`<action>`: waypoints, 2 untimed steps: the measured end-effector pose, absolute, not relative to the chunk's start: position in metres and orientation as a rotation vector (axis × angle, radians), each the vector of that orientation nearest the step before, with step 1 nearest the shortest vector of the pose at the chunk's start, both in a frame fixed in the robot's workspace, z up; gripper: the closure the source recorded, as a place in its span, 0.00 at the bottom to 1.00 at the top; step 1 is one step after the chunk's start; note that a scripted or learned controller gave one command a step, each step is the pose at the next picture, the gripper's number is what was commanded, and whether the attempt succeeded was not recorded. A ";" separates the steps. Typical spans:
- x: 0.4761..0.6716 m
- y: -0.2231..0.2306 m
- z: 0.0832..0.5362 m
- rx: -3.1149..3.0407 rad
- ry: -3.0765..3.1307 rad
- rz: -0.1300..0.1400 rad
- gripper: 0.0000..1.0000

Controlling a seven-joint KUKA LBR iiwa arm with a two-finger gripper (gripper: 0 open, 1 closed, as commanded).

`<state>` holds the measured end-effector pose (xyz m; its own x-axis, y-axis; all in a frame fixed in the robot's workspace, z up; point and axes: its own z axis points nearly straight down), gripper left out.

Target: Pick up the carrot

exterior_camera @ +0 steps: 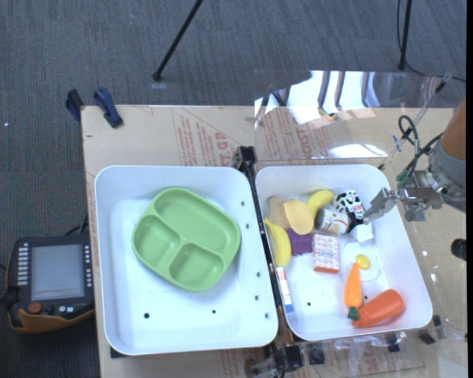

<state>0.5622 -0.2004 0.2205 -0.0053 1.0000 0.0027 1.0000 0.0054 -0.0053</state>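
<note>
Jaws (382, 203) at the right bin's upper right rim; whether they are apart or together I cannot tell.
The carrot (352, 284) lies low in the right bin (422, 290), well below the jaws, touching a bigger orange vegetable (382, 307); better approach from above, along its thin body.

Robot arm (453, 157): grey wrist housing beneath an orange band, thin dark cables looping alongside. Pincer (387, 199): slim metallic grey fingers on a dark, bracketed mount with small pale fittings.
</note>
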 end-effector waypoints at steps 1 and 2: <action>0.539 -0.179 0.099 -1.965 -2.453 -0.003 0.00; 0.474 -0.126 0.085 -1.749 -2.599 0.001 0.00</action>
